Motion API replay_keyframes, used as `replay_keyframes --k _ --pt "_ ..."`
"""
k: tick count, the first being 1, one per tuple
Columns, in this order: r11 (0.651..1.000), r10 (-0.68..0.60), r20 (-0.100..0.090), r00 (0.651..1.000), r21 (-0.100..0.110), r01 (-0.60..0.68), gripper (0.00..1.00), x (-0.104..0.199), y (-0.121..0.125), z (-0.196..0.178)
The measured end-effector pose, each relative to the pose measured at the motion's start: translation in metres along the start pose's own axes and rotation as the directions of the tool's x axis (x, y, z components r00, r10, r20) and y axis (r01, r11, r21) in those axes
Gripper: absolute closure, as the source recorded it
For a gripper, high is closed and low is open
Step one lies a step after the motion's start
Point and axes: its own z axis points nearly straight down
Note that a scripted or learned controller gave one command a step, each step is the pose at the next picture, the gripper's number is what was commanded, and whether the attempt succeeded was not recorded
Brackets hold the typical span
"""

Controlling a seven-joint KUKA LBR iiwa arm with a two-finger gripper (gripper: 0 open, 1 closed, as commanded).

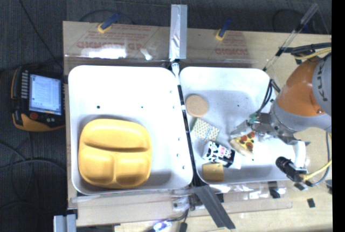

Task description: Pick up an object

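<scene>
Dark grey carpet surrounds a pale wooden tabletop (302, 42) carrying two shallow white bins side by side, smooth and glossy with rounded corners. Left bin (124, 85): one large yellow object (115, 151), loaf-like, moulded in rounded lobes with a matte surface, resting toward the near left corner. Right bin (226, 85): a tan round disc (197, 105) lying flat near the dividing wall; just below it a small piece with a pale checked pattern (205, 130); next, a black-and-white patterned block (219, 154); touching that on the near side, a small brown block (214, 172). A wedge-shaped item, cream with red and dark patches, resembling a pizza slice (244, 143), lies toward the bin's right side.

Grey arm with orange band (302, 90) reaches in from the right. Its gripper (253, 129) sits directly over the wedge's upper edge. State of the fingers: cannot be determined; the wrist body obscures them.

A handheld pendant with lit screen (40, 97) lies on the floor to the left.
</scene>
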Motion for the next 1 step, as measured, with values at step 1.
replay_keyframes --k 1 --pt "1.000 -0.003 -0.005 1.000 0.006 0.003 1.00 0.0026 -0.0004 -0.0080"
